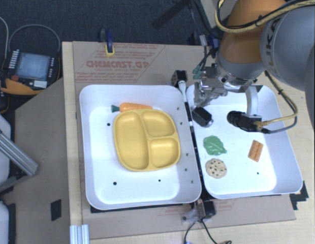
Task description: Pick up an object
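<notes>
From the overhead camera we take the right bin as our landmark. The gripper hangs over that bin's upper-left corner, close to the wall it shares with the left bin; whether it is spread wide or drawn narrow we cannot tell, and we see nothing held in it.

Three candidates lie in the right bin, all toward its near half. The green leaf-shaped piece is nearest, below the gripper and slightly toward the bin's middle; it is roundish, with no clear long axis. The cookie sits just below the green piece, nearer the bin's front edge, and is round. The orange-brown block lies well apart toward the bin's right side, its long axis running nearly front to back, tilted a little.

We judge the green piece the shortest reach. A carrot and a yellow divided plate lie in the left bin.
</notes>
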